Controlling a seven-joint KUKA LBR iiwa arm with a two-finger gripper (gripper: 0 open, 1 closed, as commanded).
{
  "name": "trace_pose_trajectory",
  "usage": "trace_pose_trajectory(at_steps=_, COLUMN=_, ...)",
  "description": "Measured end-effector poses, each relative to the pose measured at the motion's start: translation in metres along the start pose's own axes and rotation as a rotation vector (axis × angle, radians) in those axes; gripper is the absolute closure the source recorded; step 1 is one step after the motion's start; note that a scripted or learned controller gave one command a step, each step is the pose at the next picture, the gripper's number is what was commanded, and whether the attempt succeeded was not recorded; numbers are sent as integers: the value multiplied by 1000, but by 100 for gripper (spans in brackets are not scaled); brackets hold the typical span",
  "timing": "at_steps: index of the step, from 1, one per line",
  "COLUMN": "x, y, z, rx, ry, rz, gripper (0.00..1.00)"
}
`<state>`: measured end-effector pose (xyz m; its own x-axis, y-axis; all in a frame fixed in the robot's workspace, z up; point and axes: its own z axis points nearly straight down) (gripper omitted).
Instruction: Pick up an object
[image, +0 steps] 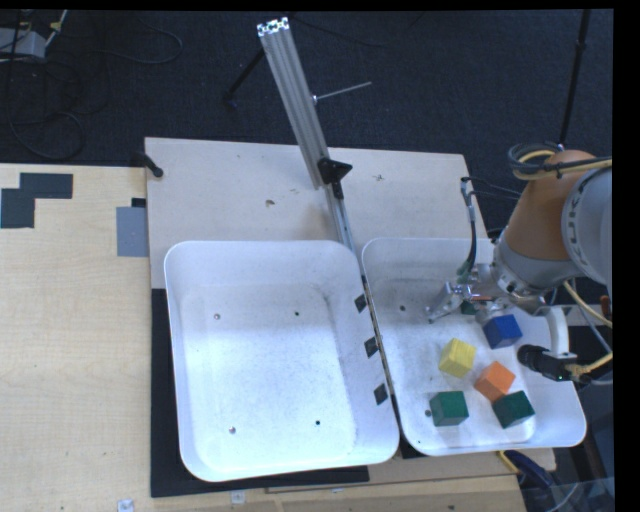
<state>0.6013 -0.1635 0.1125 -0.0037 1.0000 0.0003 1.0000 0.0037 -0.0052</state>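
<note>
Two shallow white bins are seen side by side on the counter (240, 190). The left bin (200, 300) is the larger; the right bin (400, 270) carries the objects.

The arm (560, 225) is extended in from the right, its orange band bent over the right bin's far right corner, the grey wrist turned down and leftward. The gripper (445, 303) is held low inside the right bin, pointed left toward the bin's middle, over bare floor. Its metal tips are seen slightly spread; nothing is seen between them.

Five cubes are gathered in the near right part of the right bin:
- blue cube (502, 330), just beside the wrist, nearest the gripper but apart from its tips.
- yellow cube (458, 357), near and left of the blue one.
- orange cube (494, 381), between yellow and the right green cube.
- green cube (449, 407), nearest the front, left.
- second green cube (513, 408), right, close to the orange one.

A slanted metal rail (300, 105) is fixed at the far side, between the bins.
</note>
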Motion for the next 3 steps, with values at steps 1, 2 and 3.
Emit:
trace_pose_trajectory(at_steps=1, x=-3, y=45, z=24, rx=13, ry=4, rz=3, gripper=0)
trace_pose_trajectory(at_steps=2, x=-7, y=-13, z=22, rx=-1, ry=1, rz=6, gripper=0)
trace_pose_trajectory(at_steps=3, x=21, y=-73, z=20, rx=-7, ry=0, rz=6, gripper=0)
